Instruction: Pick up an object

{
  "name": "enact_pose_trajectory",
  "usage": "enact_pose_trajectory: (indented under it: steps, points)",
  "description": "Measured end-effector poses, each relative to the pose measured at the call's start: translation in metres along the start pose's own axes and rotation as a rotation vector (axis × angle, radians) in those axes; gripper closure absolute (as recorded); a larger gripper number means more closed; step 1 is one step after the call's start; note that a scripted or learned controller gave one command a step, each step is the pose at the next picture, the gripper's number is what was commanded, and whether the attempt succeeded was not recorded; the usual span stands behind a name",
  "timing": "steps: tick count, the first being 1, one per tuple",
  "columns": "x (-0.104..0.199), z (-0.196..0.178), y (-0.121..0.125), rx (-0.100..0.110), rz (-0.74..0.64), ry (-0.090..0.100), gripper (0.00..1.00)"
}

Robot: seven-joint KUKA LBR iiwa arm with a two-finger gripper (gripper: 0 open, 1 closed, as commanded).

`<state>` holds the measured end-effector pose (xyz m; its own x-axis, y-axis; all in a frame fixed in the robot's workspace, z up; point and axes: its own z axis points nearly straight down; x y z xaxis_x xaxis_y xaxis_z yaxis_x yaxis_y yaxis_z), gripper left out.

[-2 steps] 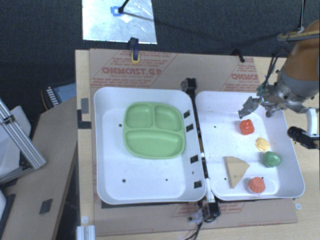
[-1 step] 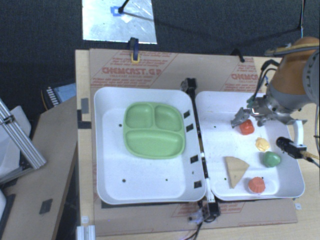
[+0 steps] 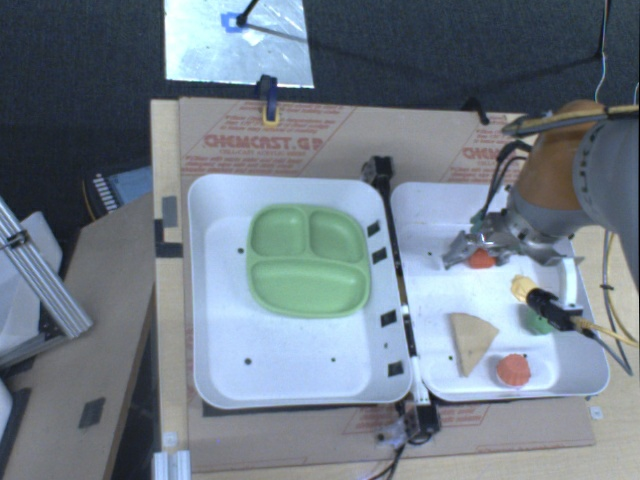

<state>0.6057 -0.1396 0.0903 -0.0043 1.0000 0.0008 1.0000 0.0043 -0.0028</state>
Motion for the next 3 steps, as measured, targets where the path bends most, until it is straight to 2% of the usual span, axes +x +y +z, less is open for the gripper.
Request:
enact_pose_trajectory:
  steps: [1, 2, 3]
  points:
    - [0.000, 0.005, 0.001, -0.004, 0.002, -0.001, 0.00]
    - [0.000, -0.006, 0.002, -0.008, 0.001, -0.002, 1.00]
    - [-0.011, -0.059, 0.004, -0.010, 0.003, -0.003, 1.00]
